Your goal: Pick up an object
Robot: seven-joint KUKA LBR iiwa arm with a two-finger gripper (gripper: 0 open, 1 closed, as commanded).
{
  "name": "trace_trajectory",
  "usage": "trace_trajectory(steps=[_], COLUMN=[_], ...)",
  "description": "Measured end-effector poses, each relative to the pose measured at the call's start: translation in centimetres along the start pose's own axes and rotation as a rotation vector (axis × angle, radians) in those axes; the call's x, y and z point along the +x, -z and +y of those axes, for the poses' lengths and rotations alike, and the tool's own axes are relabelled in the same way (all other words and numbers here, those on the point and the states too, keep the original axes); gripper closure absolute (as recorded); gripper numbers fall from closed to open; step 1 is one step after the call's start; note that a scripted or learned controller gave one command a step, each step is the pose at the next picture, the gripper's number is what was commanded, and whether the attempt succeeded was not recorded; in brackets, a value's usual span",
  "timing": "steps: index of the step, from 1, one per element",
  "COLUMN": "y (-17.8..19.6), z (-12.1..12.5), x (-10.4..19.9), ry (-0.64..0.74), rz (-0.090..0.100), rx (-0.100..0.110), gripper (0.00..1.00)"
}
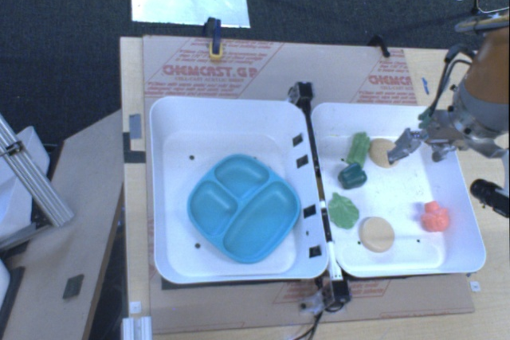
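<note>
The right bin (pixel 458 195) holds several small toys. A light green piece (pixel 359 147) lies at its upper left, with a dark teal piece (pixel 351 176) just below it and a tan round piece (pixel 381 152) to its right. Lower down are a leafy green piece (pixel 343 211), a tan disc (pixel 376 234) and a pink-red piece (pixel 435 216). My gripper (pixel 420 148) hangs over the bin's upper right, open, with nothing between its fingers. Its left fingertip (pixel 401 149) is right beside the tan round piece.
The left bin (pixel 171 131) holds a blue divided plate (pixel 243 207). A black divider with clips (pixel 309 163) runs between the bins. The arm (pixel 486 91) comes in from the right. A metal frame (pixel 32 179) stands beyond the bench's left edge.
</note>
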State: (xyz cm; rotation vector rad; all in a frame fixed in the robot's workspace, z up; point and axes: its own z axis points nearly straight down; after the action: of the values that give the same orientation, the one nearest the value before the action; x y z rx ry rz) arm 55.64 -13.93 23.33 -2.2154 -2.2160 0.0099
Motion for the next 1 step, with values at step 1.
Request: trace_trajectory(steps=[1], y=[0.62], z=[0.24], x=[0.04], ry=[0.003], rz=[-0.002], rx=[-0.011], gripper=[0.00])
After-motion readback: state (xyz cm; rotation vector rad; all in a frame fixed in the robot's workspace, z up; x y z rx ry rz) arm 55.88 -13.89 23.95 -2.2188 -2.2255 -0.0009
